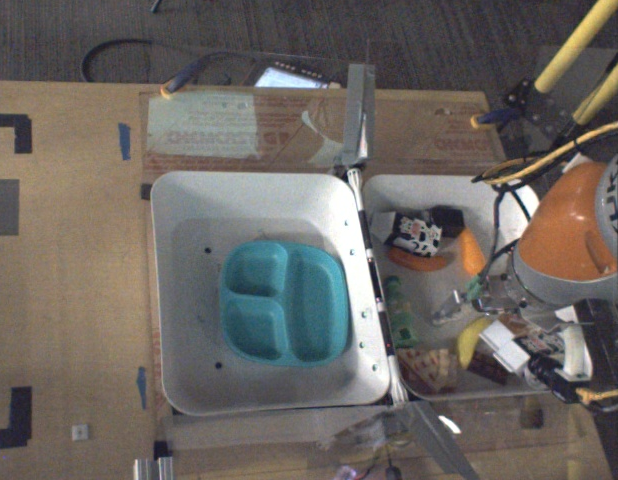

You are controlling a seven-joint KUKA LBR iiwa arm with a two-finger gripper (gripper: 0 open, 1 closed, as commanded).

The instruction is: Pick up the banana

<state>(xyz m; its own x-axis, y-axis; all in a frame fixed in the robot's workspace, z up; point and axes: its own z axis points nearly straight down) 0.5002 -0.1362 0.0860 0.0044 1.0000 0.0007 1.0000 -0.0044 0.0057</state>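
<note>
Down front in the right bin (421, 185), the banana (473, 339) lies beside snack packets (430, 369). Just above it the gripper (451, 309) hovers, its grip impossible to judge. Farther back sits a carrot (472, 252).

Soft, even overhead light across the bench (69, 268), nothing harsh. The left bin (179, 208) reads bright white with a faint grey shadow pooled in its floor around the teal tray (286, 303). Glare flares off the taped plastic sheet (229, 133) at upper centre. The floor along the top edge sits dim. Overall the picture is soft, fine detail smeared; the clutter in the right bin (414, 193) blurs together. The orange band (569, 233) at right looks hazy, out of focus.
</note>
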